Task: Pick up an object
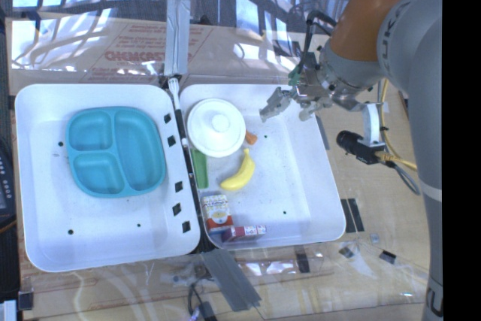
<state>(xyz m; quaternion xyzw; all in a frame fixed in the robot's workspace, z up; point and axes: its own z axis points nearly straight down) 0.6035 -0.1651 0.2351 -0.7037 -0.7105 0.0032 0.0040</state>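
Observation:
My gripper (288, 110) hovers over the far part of the right bin (308, 184), open, with nothing between its fingers. Left of it, about a hand's width away, sits a white round lidded bowl (216, 127). A small orange piece (251, 137) lies at the bowl's right edge. A yellow banana (240, 171) lies below the bowl, near the bin's middle. A green stick-shaped item (200, 168) runs along the bin's left wall. A small carton (216, 208) and a red and white tube (245, 231) lie at the near left corner.
The left bin (45, 214) holds a blue divided plate (116, 150). A cardboard sheet (113, 49) lies behind both bins. Black cable and a connector (359, 146) hang by the right bin's right wall.

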